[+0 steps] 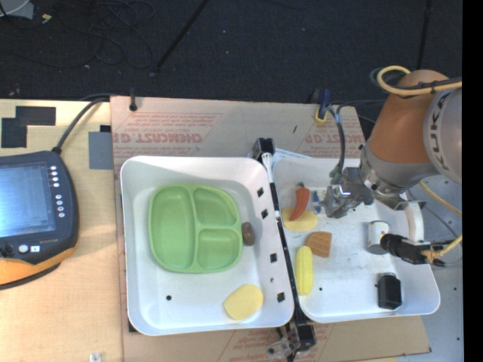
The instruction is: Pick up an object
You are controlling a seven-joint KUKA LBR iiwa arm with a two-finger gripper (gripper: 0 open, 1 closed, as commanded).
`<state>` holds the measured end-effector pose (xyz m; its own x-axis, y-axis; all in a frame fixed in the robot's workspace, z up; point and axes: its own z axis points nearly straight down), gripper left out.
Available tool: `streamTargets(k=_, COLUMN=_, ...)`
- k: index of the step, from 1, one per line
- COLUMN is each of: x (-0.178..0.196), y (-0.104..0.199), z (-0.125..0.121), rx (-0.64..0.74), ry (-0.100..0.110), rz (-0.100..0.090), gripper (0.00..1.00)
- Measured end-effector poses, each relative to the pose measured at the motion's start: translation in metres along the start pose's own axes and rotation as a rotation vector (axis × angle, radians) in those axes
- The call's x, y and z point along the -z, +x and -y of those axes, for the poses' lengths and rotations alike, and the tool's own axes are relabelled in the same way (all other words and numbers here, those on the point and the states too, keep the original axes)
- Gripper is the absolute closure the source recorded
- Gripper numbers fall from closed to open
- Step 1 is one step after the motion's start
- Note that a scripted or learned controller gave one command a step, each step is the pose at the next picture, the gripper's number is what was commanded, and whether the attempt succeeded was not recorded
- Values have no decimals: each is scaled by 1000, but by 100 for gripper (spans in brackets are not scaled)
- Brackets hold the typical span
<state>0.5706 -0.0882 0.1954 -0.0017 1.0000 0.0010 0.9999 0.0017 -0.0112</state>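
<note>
Red pepper (301, 200) sits just left of my gripper (337, 200), whose grip I cannot tell, so I'm approaching and next must drop onto it

Red pepper (301, 200) — tilted, leaning on yellow piece (300, 221) — right bin (423, 300).

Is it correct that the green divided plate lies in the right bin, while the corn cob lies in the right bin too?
Not quite. The camera view shows the green divided plate in the left bin, not the right one. The rest holds: the corn cob lies in the right bin.
</note>
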Motion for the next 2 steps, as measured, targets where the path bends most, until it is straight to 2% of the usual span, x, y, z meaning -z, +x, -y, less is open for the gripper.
streamTargets(k=1, x=64, y=-29, z=-29, rx=-2, ry=-10, rz=3, gripper=100)
streamTargets(k=2, x=64, y=-42, z=21, rx=-3, ry=0, rz=0, gripper=100)
